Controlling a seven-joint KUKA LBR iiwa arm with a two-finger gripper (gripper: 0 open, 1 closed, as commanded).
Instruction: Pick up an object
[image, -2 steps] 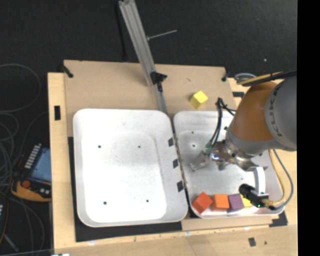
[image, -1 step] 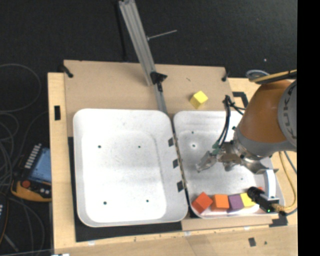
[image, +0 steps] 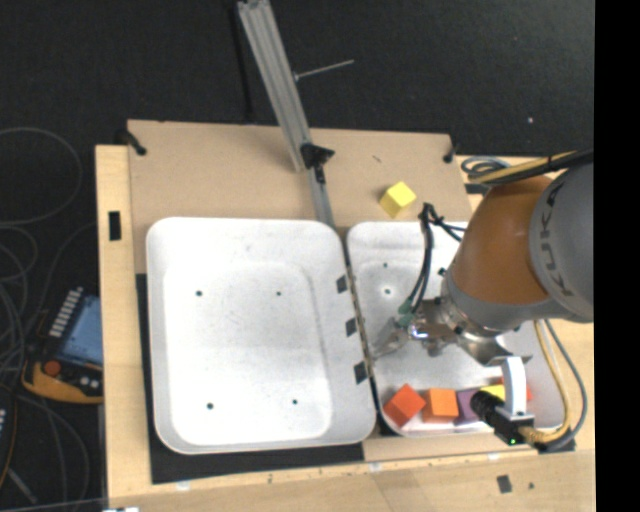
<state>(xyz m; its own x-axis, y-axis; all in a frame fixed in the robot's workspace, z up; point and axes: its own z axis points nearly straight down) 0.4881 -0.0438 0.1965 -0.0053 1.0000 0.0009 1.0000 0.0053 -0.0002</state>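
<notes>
The arm (image: 510, 255) hides much of the right bin (image: 375, 255) — its gripper (image: 425, 328) too blurred to judge. Orange blocks (image: 406, 403) lie at the bin's near edge, partly hidden — a yellow cube (image: 398, 198) sits outside.

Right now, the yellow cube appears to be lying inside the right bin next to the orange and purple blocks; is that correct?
Not quite: in the camera view the yellow cube sits on the bench just behind the right bin, outside it. The orange blocks and the purple block are inside that bin.
</notes>
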